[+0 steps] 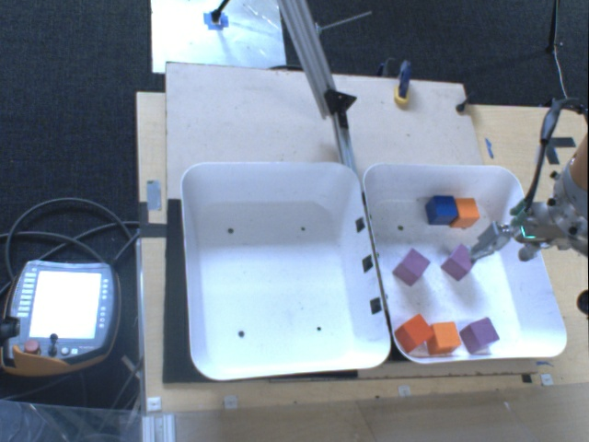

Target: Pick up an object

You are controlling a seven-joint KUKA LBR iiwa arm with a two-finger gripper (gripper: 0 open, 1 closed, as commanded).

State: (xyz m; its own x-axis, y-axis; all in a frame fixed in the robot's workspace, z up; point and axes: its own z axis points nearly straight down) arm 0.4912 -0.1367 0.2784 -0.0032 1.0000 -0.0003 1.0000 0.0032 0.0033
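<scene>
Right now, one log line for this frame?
arm: in from right | gripper: over right bin, at purple block | grasp: unconfirmed | left bin: no blocks

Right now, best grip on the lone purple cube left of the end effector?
Take the purple cube from above across two opposite side faces. It sits rotated to the bin walls, so turn the end effector to match. Open floor surrounds it.

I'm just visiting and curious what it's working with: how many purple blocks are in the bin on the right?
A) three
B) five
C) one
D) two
A: the right bin holds three purple blocks, one near its middle, one beside the gripper at, and one near the front edge.
</scene>
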